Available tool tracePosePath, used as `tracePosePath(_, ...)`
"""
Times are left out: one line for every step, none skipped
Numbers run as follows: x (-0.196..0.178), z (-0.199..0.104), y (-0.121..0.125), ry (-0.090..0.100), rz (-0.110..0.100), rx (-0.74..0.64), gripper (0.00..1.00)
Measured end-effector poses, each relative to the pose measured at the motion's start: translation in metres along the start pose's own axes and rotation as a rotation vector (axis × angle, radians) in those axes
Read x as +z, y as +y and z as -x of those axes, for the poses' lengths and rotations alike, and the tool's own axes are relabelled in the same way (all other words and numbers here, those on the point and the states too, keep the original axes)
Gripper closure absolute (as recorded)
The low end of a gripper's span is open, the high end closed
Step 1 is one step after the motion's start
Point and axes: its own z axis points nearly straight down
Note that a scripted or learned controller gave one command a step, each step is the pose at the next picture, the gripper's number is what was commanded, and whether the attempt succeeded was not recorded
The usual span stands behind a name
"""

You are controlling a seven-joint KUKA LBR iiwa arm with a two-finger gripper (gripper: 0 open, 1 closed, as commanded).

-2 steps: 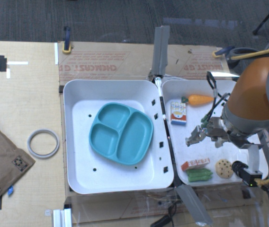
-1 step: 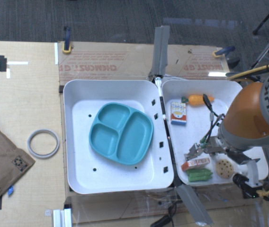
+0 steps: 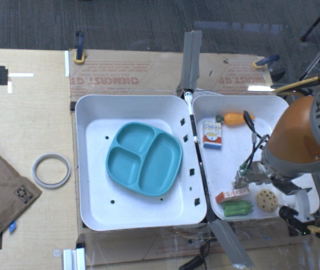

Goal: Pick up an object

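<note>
Objects for picking, a red packet point(image 3: 232, 194), green item point(image 3: 238, 208) and round cookie point(image 3: 267, 200), lie unlifted in the right bin point(image 3: 227, 103), with the gripper point(image 3: 244, 177) low above the packet; its opening cannot be judged, so grasping remains.

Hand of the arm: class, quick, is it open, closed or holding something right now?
Hand: low in the right bin, above the small red-and-white packet; its state cannot be told from this view.
</note>
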Motion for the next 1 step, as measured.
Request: tracePosePath(0.0, 0.0, 0.0, 0.0, 0.0, -0.001, 0.0)
